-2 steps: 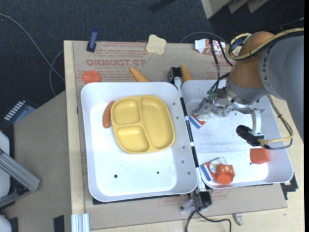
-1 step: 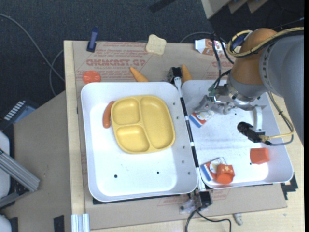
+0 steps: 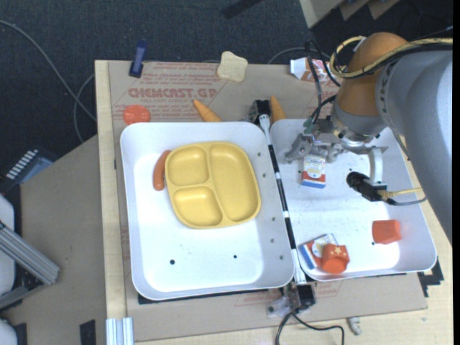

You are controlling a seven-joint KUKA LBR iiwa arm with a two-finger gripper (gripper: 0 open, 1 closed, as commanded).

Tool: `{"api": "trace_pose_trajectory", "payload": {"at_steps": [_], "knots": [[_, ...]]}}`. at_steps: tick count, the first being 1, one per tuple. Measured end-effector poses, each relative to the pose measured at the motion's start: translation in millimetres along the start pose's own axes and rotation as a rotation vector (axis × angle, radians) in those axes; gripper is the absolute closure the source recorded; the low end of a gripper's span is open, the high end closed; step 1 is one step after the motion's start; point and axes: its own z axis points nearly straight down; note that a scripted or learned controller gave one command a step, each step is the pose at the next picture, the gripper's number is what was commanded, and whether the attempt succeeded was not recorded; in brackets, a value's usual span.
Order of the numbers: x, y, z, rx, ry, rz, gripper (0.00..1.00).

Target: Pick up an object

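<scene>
The two white bins [image 3: 215, 279] look like smooth, slightly glossy plastic, and the yellow divided plate [image 3: 213, 183] in the bin far from the gripper [image 3: 314, 152] looks like matt plastic. Under the bins lies a brown cardboard sheet [image 3: 172, 92], dull and printed, and the arm [image 3: 420, 99] above the gripper has a smooth grey shell with a shiny orange band [image 3: 370, 67].

A divided tray [image 3: 213, 184] lies in the left bin [image 3: 144, 264], a sausage [image 3: 159, 172] just left of it. In the right bin [image 3: 410, 261], a carton [image 3: 313, 172] lies far, a block [image 3: 387, 231] right, a cup [image 3: 333, 257] near
</scene>
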Motion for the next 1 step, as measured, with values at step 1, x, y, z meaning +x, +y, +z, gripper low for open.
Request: {"api": "trace_pose_trajectory", "payload": {"at_steps": [1], "knots": [[0.2,0.2,-9.7,-0.002,0.0,0.0,1.0]]}}
